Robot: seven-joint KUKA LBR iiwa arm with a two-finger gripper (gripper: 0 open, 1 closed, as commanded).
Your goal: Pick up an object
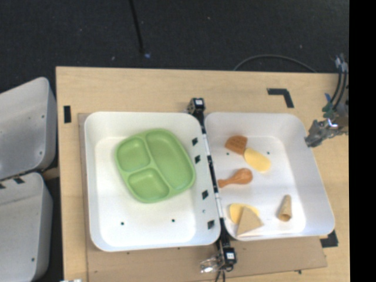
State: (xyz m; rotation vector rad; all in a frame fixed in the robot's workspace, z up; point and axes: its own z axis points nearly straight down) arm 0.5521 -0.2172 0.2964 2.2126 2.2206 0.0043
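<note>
White bins sit side by side on a tan wooden counter. A green divided plate lies in the left bin. The right bin holds small food-shaped toys: a brown drumstick, a yellow piece and a cone. The hand hovers at that bin's right rim; whether it is open or closed cannot be told. Nothing appears picked up yet, so the grasp seems still ahead.

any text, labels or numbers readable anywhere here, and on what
None can be read.
The green divided plate and both white bins carry no print.
The black corner marks on the bench are plain shapes, not letters.
The small black clips between the bins are too blurred to tell.
</note>
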